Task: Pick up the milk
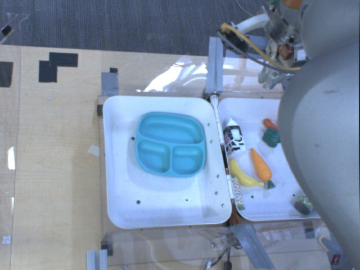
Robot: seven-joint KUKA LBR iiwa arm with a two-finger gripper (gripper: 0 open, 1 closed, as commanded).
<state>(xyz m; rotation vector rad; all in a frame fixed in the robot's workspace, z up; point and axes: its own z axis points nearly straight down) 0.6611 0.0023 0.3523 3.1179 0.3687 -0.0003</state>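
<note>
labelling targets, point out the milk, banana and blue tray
milk (233, 139), camera view, on its black-and-white label
banana (244, 176), camera view, mid-length of the yellow peel
blue tray (170, 130), camera view, floor of its large compartment

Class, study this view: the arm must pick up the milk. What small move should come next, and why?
Probably swing the arm out over the right bin toward the milk. The milk lies near that bin's left wall, above the banana and beside the carrot, while the arm stays high over the bin's right part, not yet near it.
</note>
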